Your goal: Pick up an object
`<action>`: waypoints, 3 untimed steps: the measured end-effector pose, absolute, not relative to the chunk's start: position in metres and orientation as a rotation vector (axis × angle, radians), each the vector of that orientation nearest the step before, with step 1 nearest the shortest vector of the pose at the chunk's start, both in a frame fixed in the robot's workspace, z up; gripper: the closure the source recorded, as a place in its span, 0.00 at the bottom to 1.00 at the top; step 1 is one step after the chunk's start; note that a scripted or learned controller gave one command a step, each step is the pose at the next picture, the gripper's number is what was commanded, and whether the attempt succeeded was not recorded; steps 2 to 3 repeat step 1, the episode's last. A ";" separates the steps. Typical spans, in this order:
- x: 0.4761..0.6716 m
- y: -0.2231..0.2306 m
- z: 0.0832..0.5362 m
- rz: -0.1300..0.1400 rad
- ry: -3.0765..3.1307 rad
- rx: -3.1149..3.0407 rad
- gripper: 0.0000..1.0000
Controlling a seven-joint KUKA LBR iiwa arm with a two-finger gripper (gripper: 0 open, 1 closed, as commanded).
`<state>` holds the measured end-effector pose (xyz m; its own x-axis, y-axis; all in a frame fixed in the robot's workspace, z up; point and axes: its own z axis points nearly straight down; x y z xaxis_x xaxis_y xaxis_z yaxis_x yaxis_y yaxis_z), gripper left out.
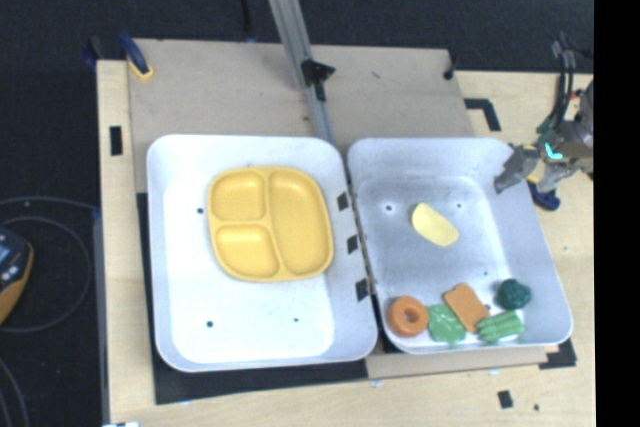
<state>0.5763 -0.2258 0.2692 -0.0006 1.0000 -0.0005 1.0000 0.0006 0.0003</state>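
While the gripper (530,173) hangs over the right bin's (390,175) far right rim, finger state untellable, a smooth pale-yellow oval object (435,224) lies mid-bin, apart from it

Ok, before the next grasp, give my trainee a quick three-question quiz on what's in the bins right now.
1. True or false: the yellow divided plate lies in the left bin.
2. Multiple choice: which item in the right bin lies apart from the others, near the bin's middle? A) orange ring B) pale yellow piece C) dark green item
3. Fill in: the gripper sits at the right bin's upper ____ corner.

Key
1. True.
2. B; the others cluster along the near edge, with the orange block and light green pieces.
3. Right.
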 end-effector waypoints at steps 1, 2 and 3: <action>0.577 -0.226 0.270 0.002 2.221 2.219 0.00; 0.577 -0.226 0.270 0.002 2.221 2.219 0.00; 0.577 -0.226 0.270 0.002 2.221 2.219 0.00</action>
